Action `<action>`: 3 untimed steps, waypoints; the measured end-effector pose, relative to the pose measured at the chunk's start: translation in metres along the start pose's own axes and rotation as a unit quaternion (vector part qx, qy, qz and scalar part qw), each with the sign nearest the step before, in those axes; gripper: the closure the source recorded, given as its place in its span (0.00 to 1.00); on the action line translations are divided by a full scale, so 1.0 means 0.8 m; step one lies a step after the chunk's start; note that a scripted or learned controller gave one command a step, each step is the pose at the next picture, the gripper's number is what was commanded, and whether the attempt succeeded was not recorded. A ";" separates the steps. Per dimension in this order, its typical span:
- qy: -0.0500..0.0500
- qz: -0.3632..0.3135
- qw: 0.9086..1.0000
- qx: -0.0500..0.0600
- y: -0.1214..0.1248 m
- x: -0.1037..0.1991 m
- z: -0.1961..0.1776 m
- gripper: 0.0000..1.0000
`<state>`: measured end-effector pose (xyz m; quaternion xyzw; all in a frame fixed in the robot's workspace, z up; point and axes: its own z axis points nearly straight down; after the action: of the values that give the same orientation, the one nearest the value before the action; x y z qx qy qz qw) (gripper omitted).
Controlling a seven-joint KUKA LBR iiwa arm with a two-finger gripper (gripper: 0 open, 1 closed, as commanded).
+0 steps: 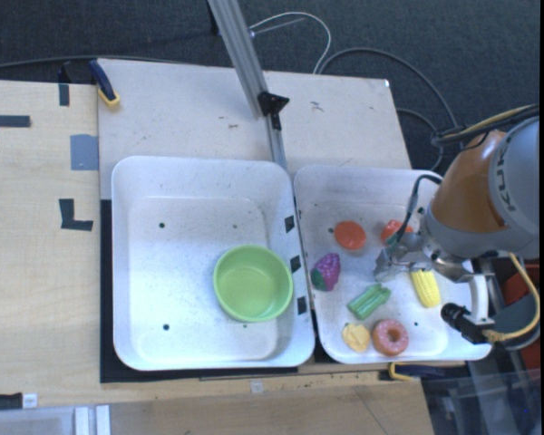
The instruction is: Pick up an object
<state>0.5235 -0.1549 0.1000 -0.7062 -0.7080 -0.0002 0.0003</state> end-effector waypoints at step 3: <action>0.000 0.001 1.000 -0.001 0.003 -0.006 -0.161 1.00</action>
<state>0.5257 -0.1599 0.2287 -0.7066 -0.7076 -0.0003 -0.0004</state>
